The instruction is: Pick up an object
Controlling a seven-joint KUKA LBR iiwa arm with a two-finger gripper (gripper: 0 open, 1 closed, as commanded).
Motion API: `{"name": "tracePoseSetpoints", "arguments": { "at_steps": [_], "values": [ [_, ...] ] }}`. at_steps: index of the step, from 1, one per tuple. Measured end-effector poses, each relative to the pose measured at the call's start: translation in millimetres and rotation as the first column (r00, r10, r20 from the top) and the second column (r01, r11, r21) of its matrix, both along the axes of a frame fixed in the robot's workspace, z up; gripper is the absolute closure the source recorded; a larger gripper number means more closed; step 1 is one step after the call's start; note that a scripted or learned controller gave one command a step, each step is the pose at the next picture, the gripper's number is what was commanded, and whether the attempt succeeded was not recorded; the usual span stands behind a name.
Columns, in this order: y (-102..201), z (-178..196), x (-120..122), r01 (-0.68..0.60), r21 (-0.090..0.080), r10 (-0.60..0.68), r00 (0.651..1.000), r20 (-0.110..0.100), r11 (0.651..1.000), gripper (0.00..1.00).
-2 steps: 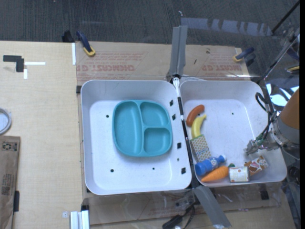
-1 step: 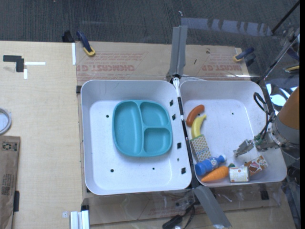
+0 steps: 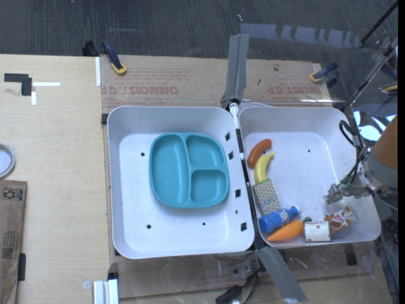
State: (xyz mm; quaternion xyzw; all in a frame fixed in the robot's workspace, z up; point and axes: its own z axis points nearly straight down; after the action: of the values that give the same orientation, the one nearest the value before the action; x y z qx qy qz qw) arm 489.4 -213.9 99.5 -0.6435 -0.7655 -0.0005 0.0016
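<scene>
From the camera view, the gripper [image 3: 342, 192] hangs low over the right bin [image 3: 304, 125], whether spread or closed I cannot tell, holding nothing visible, near a small packet [image 3: 342, 220] and white tub [image 3: 317, 231], so picking appears not yet done.

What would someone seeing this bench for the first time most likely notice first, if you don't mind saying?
Most likely the turquoise divided plate, alone in the middle of the left bin. Next, the colourful clutter along the right bin's left and front sides: a sausage, a banana, a blue bottle and a carrot. The arm's end effector hangs over that bin's right side.
</scene>
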Motion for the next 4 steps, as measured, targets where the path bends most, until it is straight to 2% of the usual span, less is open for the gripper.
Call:
{"name": "tracePoseSetpoints", "arguments": {
  "at_steps": [1, 2, 3, 4],
  "values": [
    [-7.9, -8.1, -12.0, -0.056, -0.002, 0.056, 0.998, 0.0, 0.998, 1.0],
    [-2.4, -8.9, -11.5, -0.063, 0.007, 0.063, 0.998, -0.003, 0.998, 0.0],
    [24.9, 30.6, -4.9, -0.123, -0.004, 0.123, 0.992, 0.003, 0.992, 0.0],
    [-5.1, -9.2, -12.0, -0.226, 0.004, 0.226, 0.974, -0.001, 0.974, 0.0]
  ]
}}
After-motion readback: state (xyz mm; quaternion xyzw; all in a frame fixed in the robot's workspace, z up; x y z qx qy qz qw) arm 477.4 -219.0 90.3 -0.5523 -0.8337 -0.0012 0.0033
